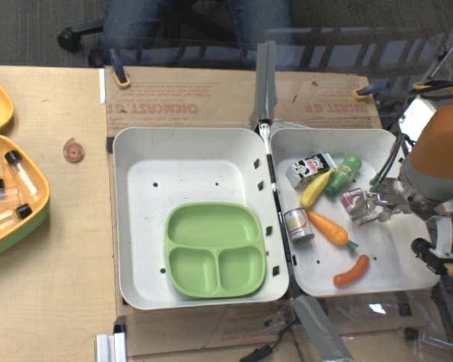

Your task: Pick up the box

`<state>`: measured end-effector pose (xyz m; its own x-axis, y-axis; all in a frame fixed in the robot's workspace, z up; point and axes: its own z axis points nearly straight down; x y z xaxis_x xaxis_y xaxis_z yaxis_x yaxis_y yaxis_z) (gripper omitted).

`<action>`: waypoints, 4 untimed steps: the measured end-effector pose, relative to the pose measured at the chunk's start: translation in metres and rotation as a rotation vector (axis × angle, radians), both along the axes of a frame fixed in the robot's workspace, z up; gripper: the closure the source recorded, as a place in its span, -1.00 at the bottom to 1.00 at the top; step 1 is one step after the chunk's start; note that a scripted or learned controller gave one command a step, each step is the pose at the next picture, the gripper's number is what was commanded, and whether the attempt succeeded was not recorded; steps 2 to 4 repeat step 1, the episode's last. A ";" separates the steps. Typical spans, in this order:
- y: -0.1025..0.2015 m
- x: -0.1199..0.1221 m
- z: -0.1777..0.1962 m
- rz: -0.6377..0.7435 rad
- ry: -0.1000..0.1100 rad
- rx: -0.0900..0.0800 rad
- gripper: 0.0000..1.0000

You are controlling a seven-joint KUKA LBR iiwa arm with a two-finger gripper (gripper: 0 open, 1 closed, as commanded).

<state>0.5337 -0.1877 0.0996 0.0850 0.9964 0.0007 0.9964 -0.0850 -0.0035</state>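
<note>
Reaching in from the right, my gripper sits low in the right bin, right at a small crinkled packet; whether I am grasping it I cannot tell. The box, black and white, lies apart from me near the bin's top left, touching a banana. A green bottle is just beside the banana. A can, carrot and sausage lie lower. The left bin holds a green tray.

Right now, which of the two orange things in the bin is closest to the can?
The carrot, the one with a green tip. It lies right beside the can. The other orange thing, the sausage, lies apart, closer to the bin's front edge.
</note>
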 end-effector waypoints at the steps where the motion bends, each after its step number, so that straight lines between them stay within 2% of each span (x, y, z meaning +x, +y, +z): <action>1: 0.047 0.070 0.148 -0.034 -0.001 -0.003 1.00; 4: 0.047 0.070 0.148 -0.034 -0.001 -0.003 1.00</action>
